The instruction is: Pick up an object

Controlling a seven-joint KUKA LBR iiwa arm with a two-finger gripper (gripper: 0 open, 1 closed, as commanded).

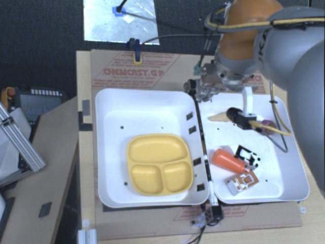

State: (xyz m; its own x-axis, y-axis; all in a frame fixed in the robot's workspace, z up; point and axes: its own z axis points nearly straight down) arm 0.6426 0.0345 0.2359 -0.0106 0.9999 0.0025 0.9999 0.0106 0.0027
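My gripper (202, 92) hangs over the back left corner of the right bin (289, 184), close to the divider between the bins. Nothing shows in its grasp. A tan wedge (217, 117) lies just in front of it and to the right. Toward the front of the same bin lie an orange cone-shaped piece (226, 160), a black and white piece (248, 156) and a small box with an orange and white pattern (241, 182). A small purple item (266, 123) lies further right.
The left bin (109, 136) holds a yellow divided plate (159, 163). The grey arm with its orange band (249, 24) covers the back right of the scene. A foil sheet (119, 14) lies beyond the bench.
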